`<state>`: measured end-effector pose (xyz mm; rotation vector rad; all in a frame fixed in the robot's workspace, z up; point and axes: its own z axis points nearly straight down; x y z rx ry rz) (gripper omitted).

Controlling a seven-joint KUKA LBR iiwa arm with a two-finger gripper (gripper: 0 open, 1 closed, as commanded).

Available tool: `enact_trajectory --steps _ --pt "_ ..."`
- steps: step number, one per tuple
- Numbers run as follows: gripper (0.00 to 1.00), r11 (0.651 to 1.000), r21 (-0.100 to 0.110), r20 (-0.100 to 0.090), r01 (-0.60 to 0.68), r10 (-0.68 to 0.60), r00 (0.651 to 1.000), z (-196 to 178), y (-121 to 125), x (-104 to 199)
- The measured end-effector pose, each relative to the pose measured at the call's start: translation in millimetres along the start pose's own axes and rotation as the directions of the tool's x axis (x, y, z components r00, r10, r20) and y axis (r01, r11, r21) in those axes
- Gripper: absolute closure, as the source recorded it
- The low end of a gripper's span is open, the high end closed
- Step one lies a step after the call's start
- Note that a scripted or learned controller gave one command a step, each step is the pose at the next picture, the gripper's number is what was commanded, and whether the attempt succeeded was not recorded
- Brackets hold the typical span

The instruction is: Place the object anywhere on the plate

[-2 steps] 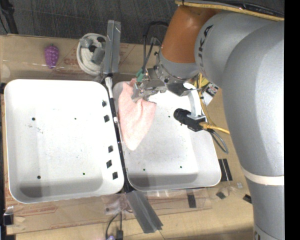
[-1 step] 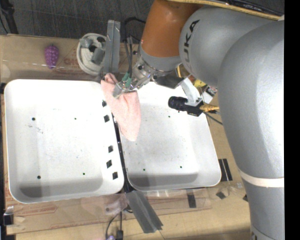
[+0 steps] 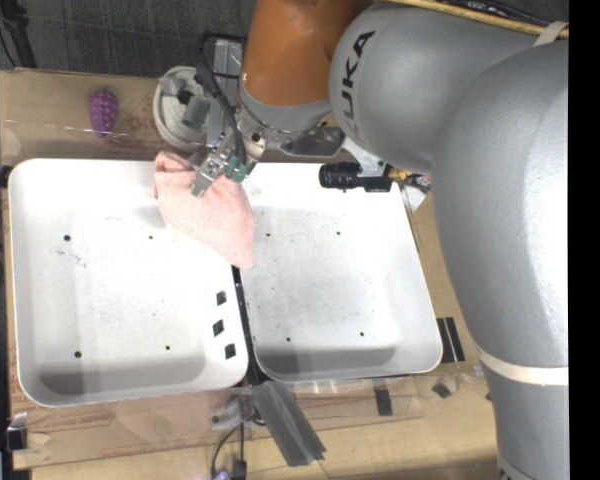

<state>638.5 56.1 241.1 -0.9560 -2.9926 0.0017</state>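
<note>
Directly below the gripper (image 3: pixel 212 171), pinched in its closed fingers, pink cloth (image 3: pixel 212 218).

Bright, even light from overhead. Both white bins (image 3: pixel 120 298) near overexposed, little surface detail. Soft grey shadows pool along their near edges and under the arm (image 3: pixel 460 118). Arm's upper casing slightly soft, close to lens. Dark background underexposed.

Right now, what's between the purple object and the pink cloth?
Camera view: bare brown bench between purple object and pink cloth, then the left bin's white rim.
</note>
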Motion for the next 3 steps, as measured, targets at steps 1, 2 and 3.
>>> enact_trajectory --steps 1,2,3 --pt "1.0 0.919 -0.001 0.001 0.393 -0.393 0.919 11.5 47.2 31.5" --pt "1.0 0.813 -0.001 0.003 0.583 -0.583 0.813 9.0 92.3 56.1" --pt "0.0 0.813 -0.001 0.003 0.582 -0.582 0.813 8.7 92.3 55.9"
